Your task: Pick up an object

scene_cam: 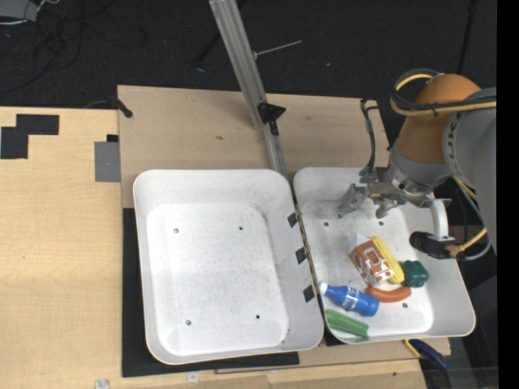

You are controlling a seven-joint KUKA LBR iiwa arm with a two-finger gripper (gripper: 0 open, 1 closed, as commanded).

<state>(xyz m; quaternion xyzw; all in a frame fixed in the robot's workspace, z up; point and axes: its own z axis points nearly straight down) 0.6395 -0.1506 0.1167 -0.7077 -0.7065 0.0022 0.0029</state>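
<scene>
My gripper (366,206) hangs over the far part of the right bin (336,186), its two grey fingers (350,202) spread open with only white bin floor between them. The objects lie in a cluster nearer the front of that bin, below the gripper and apart from it. They are an orange-and-white packet (369,259), a yellow piece (390,262) leaning on it, a dark green item (416,274), an orange-red sausage shape (389,294), a blue bottle (351,299) and a green cucumber-like piece (347,323).
The left bin (146,186) sits beside the right one, with black clips (298,254) along their shared rim. A slanted metal rail (243,71) rises behind the bins. The arm's orange band (430,128) and cables stand at the right.
</scene>
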